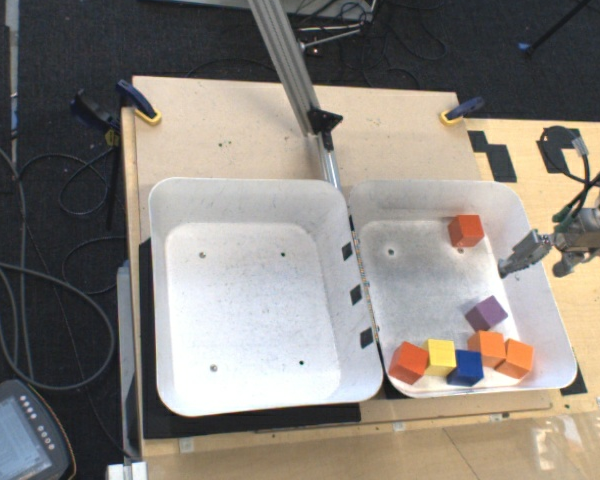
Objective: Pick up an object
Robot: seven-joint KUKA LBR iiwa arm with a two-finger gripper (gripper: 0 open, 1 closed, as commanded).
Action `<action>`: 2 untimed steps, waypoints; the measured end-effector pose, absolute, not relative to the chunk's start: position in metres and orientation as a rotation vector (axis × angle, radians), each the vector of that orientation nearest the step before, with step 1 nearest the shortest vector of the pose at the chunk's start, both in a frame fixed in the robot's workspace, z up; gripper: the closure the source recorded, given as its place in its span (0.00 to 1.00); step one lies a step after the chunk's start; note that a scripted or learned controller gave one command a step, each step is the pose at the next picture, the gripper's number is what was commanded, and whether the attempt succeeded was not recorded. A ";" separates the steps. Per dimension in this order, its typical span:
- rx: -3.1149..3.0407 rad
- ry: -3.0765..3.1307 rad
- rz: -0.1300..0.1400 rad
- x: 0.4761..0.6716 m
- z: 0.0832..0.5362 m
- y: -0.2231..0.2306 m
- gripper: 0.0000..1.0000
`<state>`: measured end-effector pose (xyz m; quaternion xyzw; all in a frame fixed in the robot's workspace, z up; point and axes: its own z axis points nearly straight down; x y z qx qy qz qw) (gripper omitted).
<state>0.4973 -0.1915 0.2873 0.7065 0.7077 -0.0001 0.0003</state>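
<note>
From the camera view, I see the gripper [520,255] at the right bin's [425,213] right wall, nothing visibly held; whether it's apart or together I cannot tell. The lone orange cube [466,230], just left of it, looks light, stiff; I'd pinch opposite flat faces.

Matt speckled white plastic bins [250,196], pale raw wood bench [400,118], smooth matt coloured blocks [467,230], brushed metal pole [280,48]

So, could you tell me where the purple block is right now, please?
The purple block lies in the right bin, toward its near right side, just above the row of orange, yellow and blue blocks and apart from them.
</note>
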 end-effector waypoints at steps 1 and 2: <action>2.220 2.221 0.000 0.497 0.287 -0.192 0.00; 2.225 2.225 -0.005 0.496 0.226 -0.184 0.00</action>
